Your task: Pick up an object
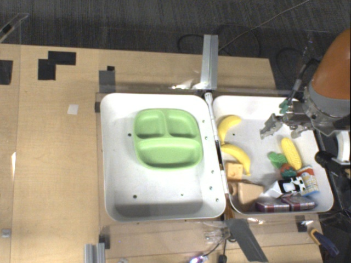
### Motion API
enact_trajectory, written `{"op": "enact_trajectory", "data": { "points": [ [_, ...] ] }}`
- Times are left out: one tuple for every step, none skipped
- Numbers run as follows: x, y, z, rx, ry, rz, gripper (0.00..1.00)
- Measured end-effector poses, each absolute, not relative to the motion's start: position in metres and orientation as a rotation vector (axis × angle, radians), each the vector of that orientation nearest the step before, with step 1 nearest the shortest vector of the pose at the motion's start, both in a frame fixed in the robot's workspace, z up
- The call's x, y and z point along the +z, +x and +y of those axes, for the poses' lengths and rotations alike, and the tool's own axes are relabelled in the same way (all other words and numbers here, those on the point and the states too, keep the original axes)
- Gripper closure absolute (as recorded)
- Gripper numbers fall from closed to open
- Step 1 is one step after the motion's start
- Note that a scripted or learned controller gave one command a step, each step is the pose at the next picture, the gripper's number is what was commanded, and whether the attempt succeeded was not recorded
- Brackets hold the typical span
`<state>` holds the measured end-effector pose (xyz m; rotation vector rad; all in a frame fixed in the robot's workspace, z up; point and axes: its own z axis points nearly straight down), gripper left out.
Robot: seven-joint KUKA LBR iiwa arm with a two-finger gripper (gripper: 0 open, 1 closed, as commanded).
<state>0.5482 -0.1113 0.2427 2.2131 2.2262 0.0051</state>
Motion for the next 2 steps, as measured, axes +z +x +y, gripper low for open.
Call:
{"op": "enact_trajectory", "data": {
  "points": [
    [0.103, 0.591, -0.092, 0.003, 2.199, 2.243, 0.00],
    [0.091, 0.527, -0.091, 0.019, 2.013, 2.392, 0.00]
  ]
}}
